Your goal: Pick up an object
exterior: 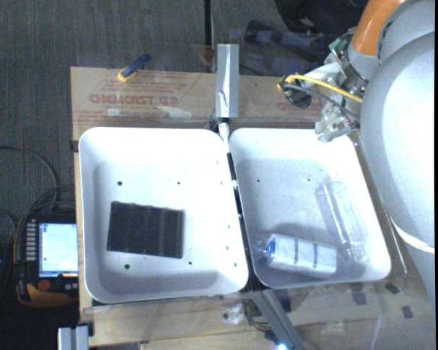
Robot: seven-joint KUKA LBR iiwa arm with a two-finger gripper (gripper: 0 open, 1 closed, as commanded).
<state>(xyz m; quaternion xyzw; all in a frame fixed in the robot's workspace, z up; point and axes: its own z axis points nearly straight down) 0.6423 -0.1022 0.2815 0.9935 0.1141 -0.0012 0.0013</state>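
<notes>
Fingers hide from you: the gripper (334,122) blurs against the right bin's (292,159) far rim, its opening unreadable. Below it lie a clear bottle (341,219) and a labelled bottle (301,254).

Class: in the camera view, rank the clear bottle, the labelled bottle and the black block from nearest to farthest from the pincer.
From the pincer, above the right bin's far edge:
1. Clear bottle, right bin, right side.
2. Labelled bottle, right bin, near edge.
3. Black block, left bin.
</notes>
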